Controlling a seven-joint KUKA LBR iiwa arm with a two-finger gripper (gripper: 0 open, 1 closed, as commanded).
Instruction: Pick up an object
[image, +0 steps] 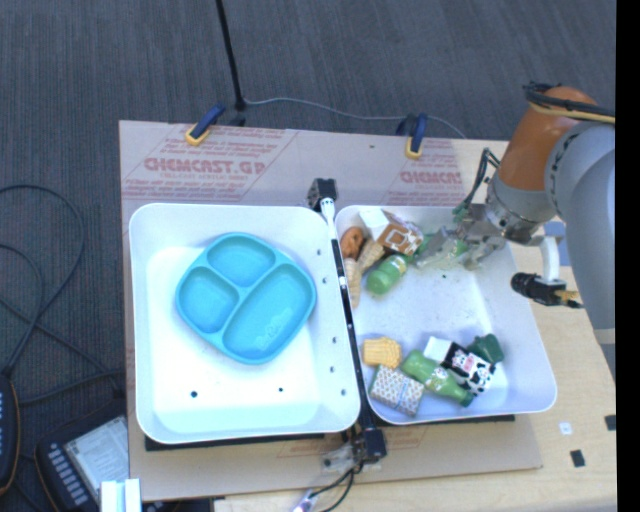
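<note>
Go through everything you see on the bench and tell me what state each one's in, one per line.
Blue divided plate: lying flat in the left bin, compartments bare.
Right bin: holds toy items in two clusters.
Green bottle: lying on its side near the divider.
Waffle piece: lying flat.
Black-and-white cow toy: tipped over among the near cluster.
Gripper: low over the right bin's far corner.

Right bin (520, 330) centre open; toys crowd far-left corner (385, 255), near edge (430, 370).

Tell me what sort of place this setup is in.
Probably a robotics lab test bench: a grey and orange robot arm reaches over two white bins, clamps pin the cardboard sheet, and cables trail across carpet.
</note>
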